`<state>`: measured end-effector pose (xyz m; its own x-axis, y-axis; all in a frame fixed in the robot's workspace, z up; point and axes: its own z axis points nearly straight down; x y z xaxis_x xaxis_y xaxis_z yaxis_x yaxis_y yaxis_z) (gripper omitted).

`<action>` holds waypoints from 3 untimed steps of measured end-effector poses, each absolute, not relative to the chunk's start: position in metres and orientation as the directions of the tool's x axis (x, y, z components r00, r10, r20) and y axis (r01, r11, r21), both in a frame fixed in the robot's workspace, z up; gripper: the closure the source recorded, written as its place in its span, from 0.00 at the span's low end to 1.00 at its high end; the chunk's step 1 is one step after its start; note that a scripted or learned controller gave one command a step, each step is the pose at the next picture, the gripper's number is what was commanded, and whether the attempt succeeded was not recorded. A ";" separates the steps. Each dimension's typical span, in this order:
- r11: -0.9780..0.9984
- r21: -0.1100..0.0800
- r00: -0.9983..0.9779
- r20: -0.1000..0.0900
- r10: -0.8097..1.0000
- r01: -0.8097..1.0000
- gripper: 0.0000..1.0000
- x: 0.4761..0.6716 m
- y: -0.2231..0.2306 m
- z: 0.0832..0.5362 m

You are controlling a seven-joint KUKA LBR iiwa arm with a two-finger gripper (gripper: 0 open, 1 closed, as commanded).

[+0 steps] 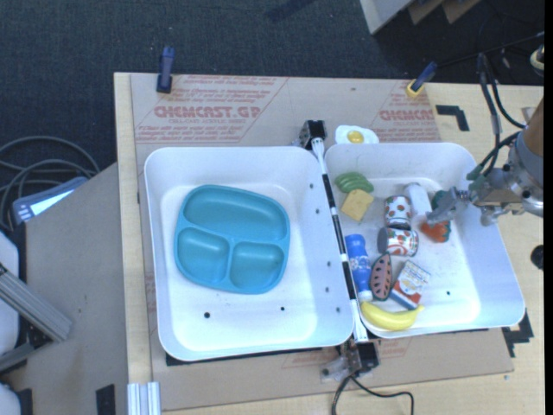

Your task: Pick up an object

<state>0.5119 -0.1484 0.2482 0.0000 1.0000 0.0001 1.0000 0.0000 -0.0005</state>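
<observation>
Red object (437, 230): small, lies just below my end effector (449, 204) and almost touching it, no clear long axis. I cannot tell the end effector's opening or hold.

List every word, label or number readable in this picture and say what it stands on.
"CHEMCAST GP": red print on the brown board under the bins, at its far left; repeated, partly cut off, at far right.
Smaller red lines below it: too blurred to read.
Labels on the small cans and packets: too small to read.
</observation>
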 end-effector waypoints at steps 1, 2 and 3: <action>0.001 -0.003 -0.001 0.001 1.000 1.000 0.00 0.544 -0.114 0.163; -0.004 0.006 0.004 -0.008 1.000 1.000 0.00 0.549 -0.109 0.086; -0.003 0.007 0.003 -0.006 1.000 1.000 1.00 0.550 -0.108 0.096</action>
<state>0.5504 -0.1075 0.0964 0.0028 1.0000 -0.0060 1.0000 -0.0028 0.0073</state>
